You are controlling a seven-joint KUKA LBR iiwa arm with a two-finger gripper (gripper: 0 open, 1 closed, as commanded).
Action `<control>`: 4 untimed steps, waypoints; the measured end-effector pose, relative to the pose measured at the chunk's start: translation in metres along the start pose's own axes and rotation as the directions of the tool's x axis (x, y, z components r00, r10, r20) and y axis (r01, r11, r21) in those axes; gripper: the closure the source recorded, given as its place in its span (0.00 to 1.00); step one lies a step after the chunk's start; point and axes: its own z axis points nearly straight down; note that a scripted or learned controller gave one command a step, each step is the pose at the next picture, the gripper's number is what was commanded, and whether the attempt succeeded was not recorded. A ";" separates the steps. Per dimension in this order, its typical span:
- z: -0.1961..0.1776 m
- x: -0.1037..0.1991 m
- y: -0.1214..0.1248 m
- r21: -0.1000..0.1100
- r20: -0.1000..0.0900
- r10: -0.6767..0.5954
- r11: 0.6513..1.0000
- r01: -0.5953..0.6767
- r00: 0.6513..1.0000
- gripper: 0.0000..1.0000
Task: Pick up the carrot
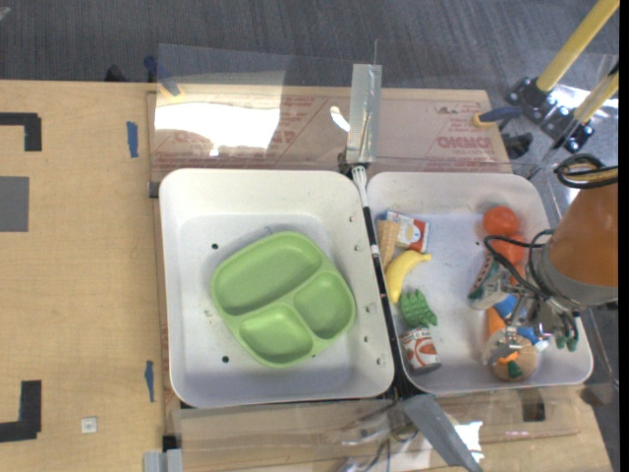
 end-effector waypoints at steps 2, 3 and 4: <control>0.000 0.002 0.019 -0.001 0.001 -0.184 0.983 0.184 0.983 0.00; -0.013 -0.002 0.020 0.003 0.016 -0.184 0.983 0.184 0.983 1.00; -0.013 -0.002 0.020 0.002 0.014 -0.184 0.983 0.184 0.983 0.00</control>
